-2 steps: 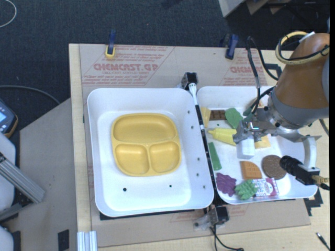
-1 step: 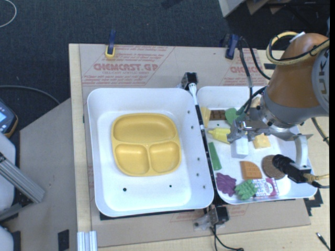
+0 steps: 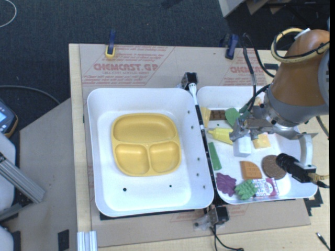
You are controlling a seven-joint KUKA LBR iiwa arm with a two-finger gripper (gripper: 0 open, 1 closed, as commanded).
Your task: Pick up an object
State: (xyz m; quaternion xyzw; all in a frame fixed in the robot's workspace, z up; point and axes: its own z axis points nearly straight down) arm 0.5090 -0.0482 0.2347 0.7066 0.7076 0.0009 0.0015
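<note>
My gripper (image 3: 242, 132) hangs low over the middle of the right bin (image 3: 298, 192), under the grey and orange arm (image 3: 298, 82). It sits right next to a yellow banana-like piece (image 3: 220, 135) and just above a white block (image 3: 242, 149). A pale orange cheese-like square (image 3: 262, 141) lies by its right side. Further toys lie in this bin: a green stick (image 3: 214, 156), purple grapes (image 3: 226, 182), a green broccoli piece (image 3: 245, 189), an orange waffle (image 3: 250, 169), a brown cookie (image 3: 270, 167) and a pink packet (image 3: 267, 187). The gripper body hides whatever is directly beneath it.
The left bin (image 3: 99, 156) holds a yellow divided plate (image 3: 146, 143). A brown block (image 3: 217, 114), a yellow slab (image 3: 206, 115) and a dark green piece (image 3: 232, 117) lie at the right bin's back. A black cylinder (image 3: 291, 166) on the arm overhangs the cookie. Clamps sit between the bins.
</note>
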